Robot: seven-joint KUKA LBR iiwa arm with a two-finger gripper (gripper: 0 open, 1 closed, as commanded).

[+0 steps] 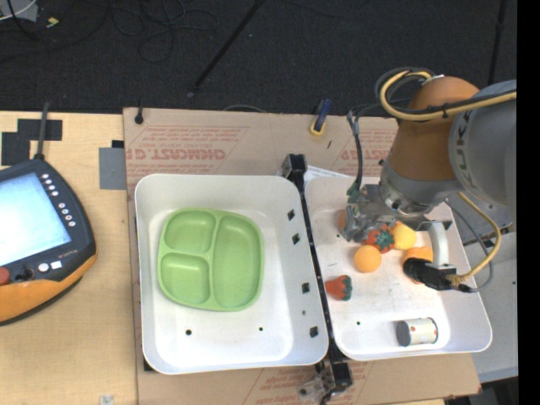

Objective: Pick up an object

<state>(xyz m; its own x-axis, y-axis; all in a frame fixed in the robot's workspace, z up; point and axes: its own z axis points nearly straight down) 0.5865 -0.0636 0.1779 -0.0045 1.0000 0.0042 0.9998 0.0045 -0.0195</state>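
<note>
Green plate (211, 260) sits in left bin (152, 226), out of play. Right bin (472, 332): strawberry (339, 288) at gripper's 7 o'clock, orange ball (367, 259) just at its 6 o'clock, nearest target; grey can (418, 332) well off at 5 o'clock, long axis left-right. Gripper (364, 219) low over fruit cluster, can't tell whether it is open or closed.
</note>
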